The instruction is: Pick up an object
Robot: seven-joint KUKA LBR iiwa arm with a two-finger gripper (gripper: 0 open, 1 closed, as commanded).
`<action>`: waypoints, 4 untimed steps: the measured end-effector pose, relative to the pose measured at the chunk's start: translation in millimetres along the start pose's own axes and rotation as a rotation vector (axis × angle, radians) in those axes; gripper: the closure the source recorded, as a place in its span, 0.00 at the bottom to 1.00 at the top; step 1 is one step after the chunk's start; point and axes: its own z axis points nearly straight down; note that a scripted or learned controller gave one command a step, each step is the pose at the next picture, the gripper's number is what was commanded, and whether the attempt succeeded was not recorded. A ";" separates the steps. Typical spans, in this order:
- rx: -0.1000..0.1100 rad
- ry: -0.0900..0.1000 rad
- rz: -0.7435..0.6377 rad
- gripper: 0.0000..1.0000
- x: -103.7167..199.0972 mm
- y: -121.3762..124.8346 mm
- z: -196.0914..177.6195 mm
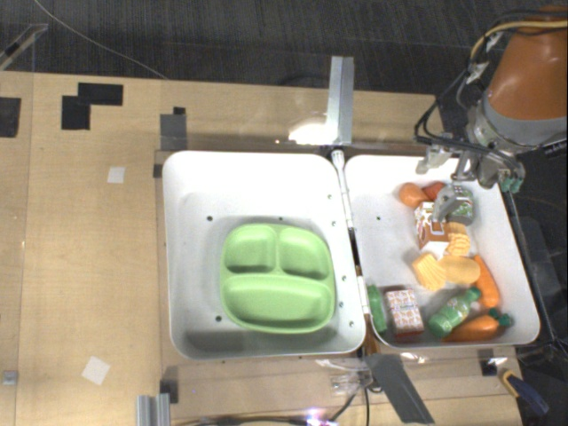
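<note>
My gripper hangs over the upper middle of the right bin, its tips just above a small red-and-white carton. An orange ball-like toy lies to its left. Below the carton lie yellow wavy pieces, an orange carrot, a green bottle, an orange pepper-like piece and a patterned box. Nothing is visibly between the fingers.
A green divided plate lies in the left bin. A metal post stands at the back between the bins. A green strip lies along the right bin's left wall.
</note>
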 end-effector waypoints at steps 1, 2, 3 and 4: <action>0.000 -0.002 0.133 0.00 24.4 -8.4 129.7; 0.001 -0.007 -0.011 0.00 79.1 8.6 136.2; 0.003 -0.013 -0.123 0.00 110.4 13.8 135.2; 0.005 -0.028 -0.129 1.00 105.2 15.1 121.2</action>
